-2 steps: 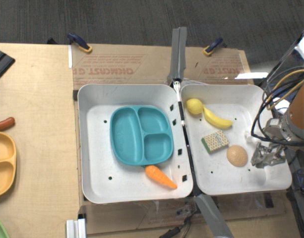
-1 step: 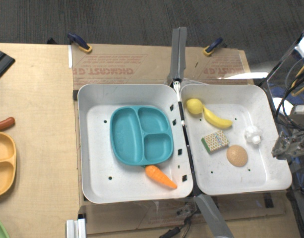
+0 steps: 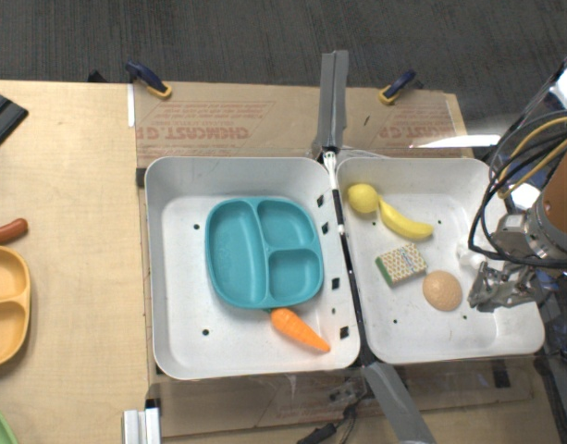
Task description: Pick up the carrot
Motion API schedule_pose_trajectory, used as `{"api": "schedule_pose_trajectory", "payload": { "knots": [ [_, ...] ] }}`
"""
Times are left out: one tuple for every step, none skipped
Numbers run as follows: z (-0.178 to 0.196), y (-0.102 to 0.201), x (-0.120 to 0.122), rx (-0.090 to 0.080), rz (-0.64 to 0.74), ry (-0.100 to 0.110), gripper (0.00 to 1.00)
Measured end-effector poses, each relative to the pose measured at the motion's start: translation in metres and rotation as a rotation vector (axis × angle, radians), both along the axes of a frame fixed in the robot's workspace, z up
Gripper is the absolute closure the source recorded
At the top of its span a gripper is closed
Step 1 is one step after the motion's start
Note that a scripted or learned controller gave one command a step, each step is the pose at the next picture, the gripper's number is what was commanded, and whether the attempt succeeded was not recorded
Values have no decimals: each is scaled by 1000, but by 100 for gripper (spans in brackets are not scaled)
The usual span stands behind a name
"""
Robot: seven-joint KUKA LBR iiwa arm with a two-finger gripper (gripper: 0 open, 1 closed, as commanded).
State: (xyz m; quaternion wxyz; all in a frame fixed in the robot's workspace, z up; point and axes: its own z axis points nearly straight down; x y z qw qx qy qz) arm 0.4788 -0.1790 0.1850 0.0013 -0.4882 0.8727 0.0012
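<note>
The carrot (image 3: pixel 299 330) lies nearest the camera, 1 orange piece on the floor of the left bin (image 3: pixel 172 276), close to that bin's front wall and toward its right corner. Its thick end points up-left and sits just beside, perhaps touching, the front edge of the teal divided plate (image 3: pixel 263 251). That plate, 1 in number, has 3 compartments and nothing in any of them; it rests tilted a little in the middle of the left bin.

The right bin (image 3: pixel 431 340) holds 4 things. The brown egg-shaped ball (image 3: pixel 441 290) is nearest, with the small sponge-like block (image 3: pixel 400 265), green and yellow, just to its left and a little farther back. Behind these lies 1 banana (image 3: pixel 404 222), and the yellow lemon (image 3: pixel 362 198) sits at the banana's far left end, near the wall shared by the 2 bins.

The pincer (image 3: pixel 501 288) hangs low at the right side of the right bin, just right of the egg-shaped ball and well apart from the carrot. It is dark and cluttered with cables, so I cannot tell whether it is spread or pressed together; nothing shows between its tips.

On the worktop (image 3: pixel 70 155) to the left lie an orange divided plate (image 3: pixel 6 308) and, beyond it, 1 sausage (image 3: pixel 7 230). Farther back, 2 clamps (image 3: pixel 149 80) grip the cardboard sheet.
</note>
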Motion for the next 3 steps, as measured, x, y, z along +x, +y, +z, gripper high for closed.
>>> {"api": "schedule_pose_trajectory", "payload": {
  "knots": [
    [95, -42, 1, -1, -41, -3, 100],
    [37, 15, 0, 0, -39, 0, 100],
    [-49, 17, -1, 0, 197, 0, 100]
  ]
}}
